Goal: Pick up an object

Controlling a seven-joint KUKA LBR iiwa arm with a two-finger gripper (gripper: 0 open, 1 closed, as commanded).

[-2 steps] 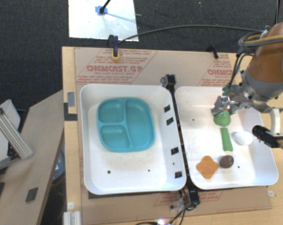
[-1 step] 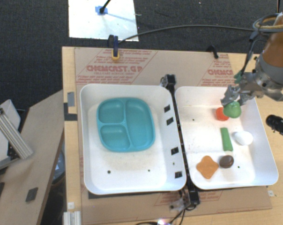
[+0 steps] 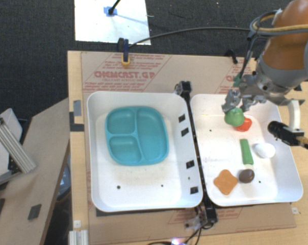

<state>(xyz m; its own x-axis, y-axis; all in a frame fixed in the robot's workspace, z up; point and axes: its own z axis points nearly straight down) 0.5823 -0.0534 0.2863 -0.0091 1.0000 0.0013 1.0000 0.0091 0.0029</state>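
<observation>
A: Left to right, edges and room first?

B: Left bin (image 3: 100, 152) has a teal divided plate (image 3: 137, 135) in its upper middle. Bare white floor all round it, widest along the front edge. A black hinge strip with clips (image 3: 188, 137) runs between the two bins.

A: Right bin?

B: Right bin (image 3: 289, 185) is busier. Green ball (image 3: 234, 117) at the back, touching a red-orange piece (image 3: 245, 124) just behind it to the right. Green stick (image 3: 246, 151) mid-bin, white lump (image 3: 264, 150) just beside it on the right. Orange piece (image 3: 225, 181) and brown ball (image 3: 246, 175) near the front edge, close together. Left half of that bin floor is open.

A: Gripper?

B: Gripper (image 3: 239, 107) is right over the green ball, fingers pointing down at it. Spread or pinching: can't tell, too blurred. Arm (image 3: 289, 40) comes in from upper right.

A: Surface, room?

B: Tan surface (image 3: 75, 86), clear sheet under the bins with red print "CHEMCAST GP" (image 3: 124, 75). Dark carpet (image 3: 31, 40) behind, white paper (image 3: 110, 14) with blue tape on it.
</observation>
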